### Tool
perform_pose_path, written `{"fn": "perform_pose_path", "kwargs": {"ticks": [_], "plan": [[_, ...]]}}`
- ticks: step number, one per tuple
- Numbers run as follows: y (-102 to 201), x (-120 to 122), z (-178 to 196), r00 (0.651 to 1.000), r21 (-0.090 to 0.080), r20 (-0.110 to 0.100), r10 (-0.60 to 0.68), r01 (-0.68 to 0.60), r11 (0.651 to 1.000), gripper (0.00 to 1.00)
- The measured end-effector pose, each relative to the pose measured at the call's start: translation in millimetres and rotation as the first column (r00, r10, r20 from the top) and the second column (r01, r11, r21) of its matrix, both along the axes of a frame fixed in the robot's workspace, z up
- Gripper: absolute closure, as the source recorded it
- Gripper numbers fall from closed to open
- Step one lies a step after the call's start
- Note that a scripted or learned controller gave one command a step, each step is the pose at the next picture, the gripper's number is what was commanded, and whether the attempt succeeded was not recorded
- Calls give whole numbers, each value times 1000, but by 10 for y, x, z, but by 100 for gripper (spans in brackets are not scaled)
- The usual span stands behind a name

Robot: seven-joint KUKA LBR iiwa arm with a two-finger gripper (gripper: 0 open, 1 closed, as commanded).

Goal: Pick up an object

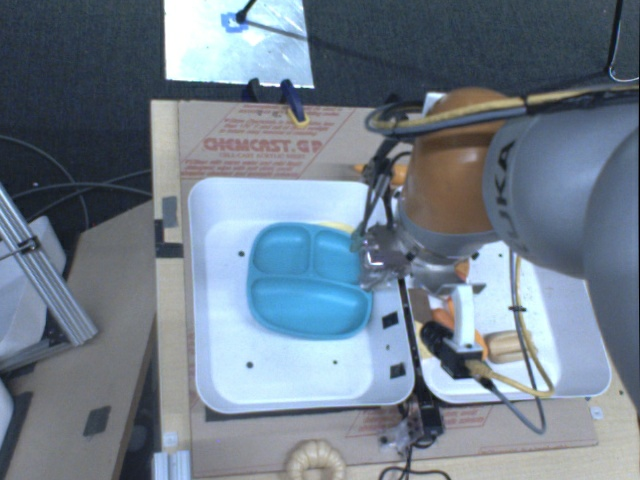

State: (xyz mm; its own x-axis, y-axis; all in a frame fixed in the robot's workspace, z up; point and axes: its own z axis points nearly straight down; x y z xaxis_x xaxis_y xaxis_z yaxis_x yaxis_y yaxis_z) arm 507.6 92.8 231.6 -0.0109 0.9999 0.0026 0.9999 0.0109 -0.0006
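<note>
metal frame (45,278): far left, off the bench, slanted rails.
cardboard (260,143): under both bins, red print along the top edge.
shiny sheet (235,23): top of view, behind the cardboard, on dark floor.
blue clip (293,103): at the cardboard's top edge, just below the shiny sheet.
left bin (225,368): white, shallow, holds the plate.
blue plate (305,280): task thing; flat on the left bin's floor, middle to right, three compartments, right rim near the bin's right wall.
rope ring (320,460): pale coil at the bottom edge, in front of the bins.
yellow thing (338,228): peeking out behind the plate's top right rim; kind unclear.
gripper (375,256): low at the plate's right rim, beside the wall between the bins; touching or just above, cannot tell; wide or narrow, cannot tell.
orange thing (440,313): right bin, near its left wall, partly hidden by the robot.
tan thing (505,346): right bin, front part, rounded, just right of the orange thing.
arm (560,198): grey with orange band, in from the right, covering much of the right bin.
right bin (590,368): white, just beside the left bin.
</note>
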Motion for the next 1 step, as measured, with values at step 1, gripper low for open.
{"fn": "perform_pose_path", "kwargs": {"ticks": [1], "plan": [[275, -66, -92, 1000, -2, 0, -4, 4, 1000, 100]]}}
